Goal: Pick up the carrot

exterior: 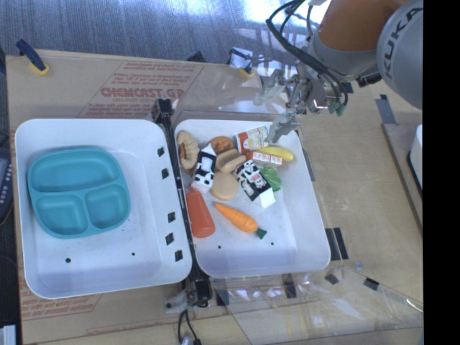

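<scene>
Two shallow white bins sit side by side on the worktop, their inner walls meeting along a dark seam. The left bin carries a teal divided plate toward its 9 o'clock side, with bare floor along its 6 o'clock and 3 o'clock edges. The right bin is crowded in its upper half and bare along its 6 o'clock edge and its 5 o'clock corner. The carrot lies near the middle of that bin, slanting with its orange tip toward 10 o'clock and its green stub toward 4 o'clock; white floor shows on both long sides, and an orange-red bottle stands just beside it at 9 o'clock, not touching. At 12 o'clock from the carrot a black-and-white cow-print carton, a tan bread piece and a banana crowd together. The end effector hangs over the bin's far rim at about 1 o'clock from the carrot, well apart from it, beyond the clutter. Whether its fingers are spread or closed I cannot tell; nothing is seen gripped.
</scene>
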Available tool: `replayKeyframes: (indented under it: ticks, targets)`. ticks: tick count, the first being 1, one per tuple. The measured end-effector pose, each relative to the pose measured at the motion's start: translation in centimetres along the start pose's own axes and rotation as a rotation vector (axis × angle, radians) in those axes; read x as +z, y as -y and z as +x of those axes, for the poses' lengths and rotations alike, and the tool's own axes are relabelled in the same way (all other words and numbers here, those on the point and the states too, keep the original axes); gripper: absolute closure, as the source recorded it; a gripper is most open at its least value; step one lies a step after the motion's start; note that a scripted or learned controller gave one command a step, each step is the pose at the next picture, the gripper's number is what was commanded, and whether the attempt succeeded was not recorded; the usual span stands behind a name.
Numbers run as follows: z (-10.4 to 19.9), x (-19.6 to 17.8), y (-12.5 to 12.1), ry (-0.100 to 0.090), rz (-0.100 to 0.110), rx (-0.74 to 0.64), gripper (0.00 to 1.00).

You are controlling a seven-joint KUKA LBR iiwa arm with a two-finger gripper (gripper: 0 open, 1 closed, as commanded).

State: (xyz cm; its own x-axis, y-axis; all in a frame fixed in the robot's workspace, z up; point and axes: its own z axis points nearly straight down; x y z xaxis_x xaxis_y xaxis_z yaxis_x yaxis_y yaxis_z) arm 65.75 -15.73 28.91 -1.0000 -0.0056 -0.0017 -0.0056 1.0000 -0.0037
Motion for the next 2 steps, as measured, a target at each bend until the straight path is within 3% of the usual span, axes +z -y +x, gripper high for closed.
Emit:
replayKeyframes:
  ticks: [1, 2]
  targets:
    - [8.8, 18.0, -0.5, -0.01, -0.007, 0.175, 0.0]
    - [15.4, 19.8, 3.9, -0.002, -0.005, 0.002, 0.0]
